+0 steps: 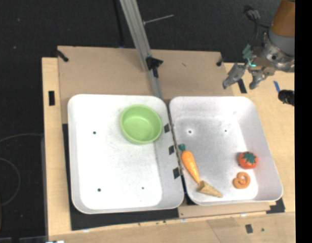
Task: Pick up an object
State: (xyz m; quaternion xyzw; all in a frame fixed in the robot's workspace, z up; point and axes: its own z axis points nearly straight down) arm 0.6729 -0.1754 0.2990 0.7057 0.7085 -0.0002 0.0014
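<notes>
My gripper [245, 78] hangs above the bench just beyond the far edge of the right bin [217, 115], its two fingers spread open with nothing between them. In that bin an orange carrot [190, 166] lies against the left wall, with a tan cone-shaped piece [210, 189] just below it. A red tomato [247, 159] and a small orange pretzel [241, 180] sit near the bin's right front corner. The left bin [95, 186] holds a green bowl [141, 124] near its far right.
A grey metal post [138, 34] slants up from between the bins at the back. The bins rest on a tan bench [95, 70] with dark floor around it. A black divider strip [172, 146] runs between the bins.
</notes>
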